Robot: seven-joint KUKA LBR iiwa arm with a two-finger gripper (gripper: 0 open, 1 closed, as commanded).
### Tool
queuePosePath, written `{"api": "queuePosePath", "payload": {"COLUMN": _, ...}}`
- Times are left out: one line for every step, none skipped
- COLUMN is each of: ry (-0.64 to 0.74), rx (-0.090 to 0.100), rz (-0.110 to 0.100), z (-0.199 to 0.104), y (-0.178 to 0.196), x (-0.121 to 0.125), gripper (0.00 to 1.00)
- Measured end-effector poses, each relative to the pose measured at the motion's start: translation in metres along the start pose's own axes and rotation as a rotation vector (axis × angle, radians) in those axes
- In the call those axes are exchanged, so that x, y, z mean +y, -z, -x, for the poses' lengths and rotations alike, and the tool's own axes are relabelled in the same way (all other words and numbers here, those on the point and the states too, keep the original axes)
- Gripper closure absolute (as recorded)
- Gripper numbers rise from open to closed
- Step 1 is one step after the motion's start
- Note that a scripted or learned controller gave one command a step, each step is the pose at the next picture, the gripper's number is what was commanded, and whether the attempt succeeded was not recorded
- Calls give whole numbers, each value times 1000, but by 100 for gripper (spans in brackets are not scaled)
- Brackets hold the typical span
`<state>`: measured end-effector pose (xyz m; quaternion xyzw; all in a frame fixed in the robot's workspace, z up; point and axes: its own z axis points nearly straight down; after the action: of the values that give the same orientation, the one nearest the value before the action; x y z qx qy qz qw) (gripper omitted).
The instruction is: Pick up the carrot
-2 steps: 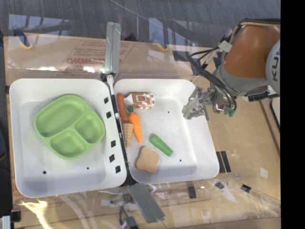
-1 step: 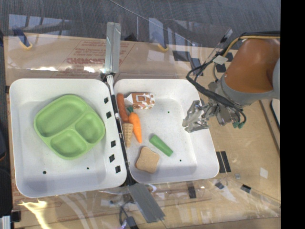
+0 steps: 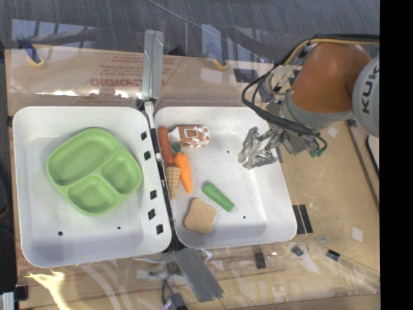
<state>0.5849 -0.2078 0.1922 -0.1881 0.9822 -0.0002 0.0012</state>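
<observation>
Tool [image 3: 257, 152] hangs over right bin [image 3: 274, 199], fingers slightly apart, holding nothing. Carrot [image 3: 184, 172] lies well left of it, long axis near-far, tip pointing near.

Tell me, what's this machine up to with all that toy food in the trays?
A grey robot arm with an orange band reaches in from the right, its metal two-finger gripper hanging over the right white bin. It is meant to pick up the small orange carrot, which lies untouched near that bin's left wall, beside a long reddish sausage, a beige cone, a green stick, a slice of toast and a small printed carton. The left white bin holds a green divided plate.
</observation>
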Motion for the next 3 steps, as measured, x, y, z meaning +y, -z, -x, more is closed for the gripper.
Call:
{"api": "queuePosePath", "payload": {"ry": -429, "rx": -2, "rz": -2, "z": 41, "y": -3, "x": -15, "gripper": 100}}
{"api": "queuePosePath", "payload": {"ry": -689, "rx": -3, "rz": -3, "z": 41, "y": 48, "x": -20, "gripper": 100}}
{"api": "queuePosePath", "payload": {"ry": -964, "rx": -2, "rz": -2, "z": 47, "y": 51, "x": -22, "gripper": 100}}
